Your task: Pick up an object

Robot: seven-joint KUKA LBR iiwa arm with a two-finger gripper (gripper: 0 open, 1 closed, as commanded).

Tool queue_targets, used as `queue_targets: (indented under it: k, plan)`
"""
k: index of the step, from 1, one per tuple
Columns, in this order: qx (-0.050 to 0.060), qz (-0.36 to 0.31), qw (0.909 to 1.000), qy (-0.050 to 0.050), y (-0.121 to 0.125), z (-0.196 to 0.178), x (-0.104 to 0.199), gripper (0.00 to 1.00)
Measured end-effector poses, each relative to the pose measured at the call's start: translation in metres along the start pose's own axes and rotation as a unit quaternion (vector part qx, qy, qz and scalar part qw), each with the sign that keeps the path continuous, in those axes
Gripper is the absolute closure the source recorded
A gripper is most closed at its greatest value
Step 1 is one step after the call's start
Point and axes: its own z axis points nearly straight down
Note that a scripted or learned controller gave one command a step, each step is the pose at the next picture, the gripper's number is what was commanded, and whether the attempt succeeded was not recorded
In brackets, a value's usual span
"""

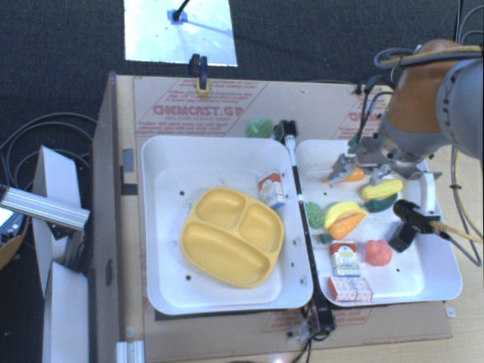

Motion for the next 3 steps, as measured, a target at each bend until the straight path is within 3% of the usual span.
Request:
queue_targets:
  k: [1, 2, 3]
  plan:
    - [0.002, 0.001, 1.0, 0.0, -0.04, 0.087, -0.01, 0.0]
    - [-0.003, -0.001, 1.0, 0.0, -0.036, 0.071, -0.009, 1.0]
    - [-0.003, -0.001, 1.0, 0.0, -0.036, 0.072, -0.009, 0.0]
